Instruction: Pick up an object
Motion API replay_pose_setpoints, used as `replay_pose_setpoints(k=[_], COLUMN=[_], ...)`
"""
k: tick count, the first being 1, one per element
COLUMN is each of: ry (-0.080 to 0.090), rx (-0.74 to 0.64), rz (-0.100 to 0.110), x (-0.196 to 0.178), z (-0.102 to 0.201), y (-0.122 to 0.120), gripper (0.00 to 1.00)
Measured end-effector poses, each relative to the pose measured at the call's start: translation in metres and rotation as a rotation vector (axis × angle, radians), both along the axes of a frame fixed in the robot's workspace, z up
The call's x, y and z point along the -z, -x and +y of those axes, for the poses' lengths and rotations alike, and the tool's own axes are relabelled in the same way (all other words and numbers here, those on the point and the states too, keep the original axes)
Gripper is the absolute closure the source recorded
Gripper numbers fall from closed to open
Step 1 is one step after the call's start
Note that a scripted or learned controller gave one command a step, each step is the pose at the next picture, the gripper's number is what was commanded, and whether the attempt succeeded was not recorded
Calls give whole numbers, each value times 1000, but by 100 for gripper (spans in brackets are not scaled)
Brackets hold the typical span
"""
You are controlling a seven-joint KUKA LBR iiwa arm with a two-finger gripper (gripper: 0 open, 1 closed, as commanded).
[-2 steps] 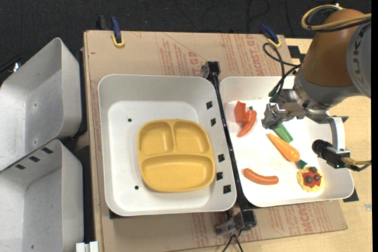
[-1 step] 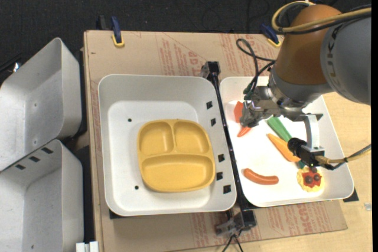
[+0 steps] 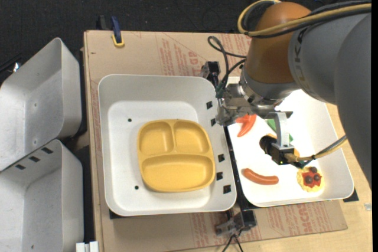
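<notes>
- The left bin (image 3: 112, 127) is sitting at centre-left of the frame, carrying a yellow tray (image 3: 176, 155). The tray is wide and shallow, so a grab there would probably be slipping off its rim.
- The arm (image 3: 277, 56) is hanging over the upper left corner of the right bin (image 3: 336, 127), close to the wall where the two bins are meeting. A descent here is risking a knock on that wall.
- The wrist is covering the jaws, so I cannot tell whether they are released or clenched.
- A red chili (image 3: 247, 123) is lying just below the wrist, partly covered, with a green piece (image 3: 271, 124) just beside it. It is likely the nearest target, and a slightly off-centre closing could be pushing it aside or catching both.
- A sausage (image 3: 260, 177) is lying lower in the bin, apart from the rest; being round, it may be rolling away at a touch.
- A pizza piece (image 3: 311, 179) is lying near the lower right rim. It is looking flat, so it is offering little to pinch.
</notes>
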State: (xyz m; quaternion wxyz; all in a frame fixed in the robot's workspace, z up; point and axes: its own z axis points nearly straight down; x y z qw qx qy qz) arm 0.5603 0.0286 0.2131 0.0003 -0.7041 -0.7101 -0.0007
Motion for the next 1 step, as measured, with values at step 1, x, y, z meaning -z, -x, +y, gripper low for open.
replay_pose_setpoints(k=[1], ry=[0], rx=[0], rz=[-2], x=[-16], z=[51], y=[-12], gripper=[100])
